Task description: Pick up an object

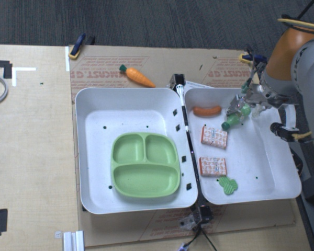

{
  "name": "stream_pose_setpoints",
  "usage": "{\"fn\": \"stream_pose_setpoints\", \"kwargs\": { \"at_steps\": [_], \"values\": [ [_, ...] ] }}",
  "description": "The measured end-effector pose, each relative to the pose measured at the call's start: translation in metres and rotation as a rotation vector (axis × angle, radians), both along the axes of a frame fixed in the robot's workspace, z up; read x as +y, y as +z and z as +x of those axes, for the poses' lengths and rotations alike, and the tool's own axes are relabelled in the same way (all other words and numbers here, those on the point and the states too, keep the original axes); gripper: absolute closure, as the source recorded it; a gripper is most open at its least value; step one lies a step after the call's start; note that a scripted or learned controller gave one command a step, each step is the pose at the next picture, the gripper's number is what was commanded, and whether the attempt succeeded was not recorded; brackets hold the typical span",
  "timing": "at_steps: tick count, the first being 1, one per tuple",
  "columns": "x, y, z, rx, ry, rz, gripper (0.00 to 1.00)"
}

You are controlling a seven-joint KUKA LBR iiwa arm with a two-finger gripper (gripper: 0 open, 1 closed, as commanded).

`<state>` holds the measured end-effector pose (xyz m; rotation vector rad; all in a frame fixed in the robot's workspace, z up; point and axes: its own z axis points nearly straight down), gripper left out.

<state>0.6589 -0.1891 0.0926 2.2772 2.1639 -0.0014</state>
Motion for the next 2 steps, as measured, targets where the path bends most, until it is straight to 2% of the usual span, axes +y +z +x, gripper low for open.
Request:
{"fn": "stream_pose_setpoints", "kwargs": {
  "at_steps": [1,2],
  "values": [
    [0.000,0.010,0.000,0.000,0.003,-0.002,1.00],
    [0.069,0.114,-0.047,0.000,-0.200,0.000,1.00]
  ]
}}
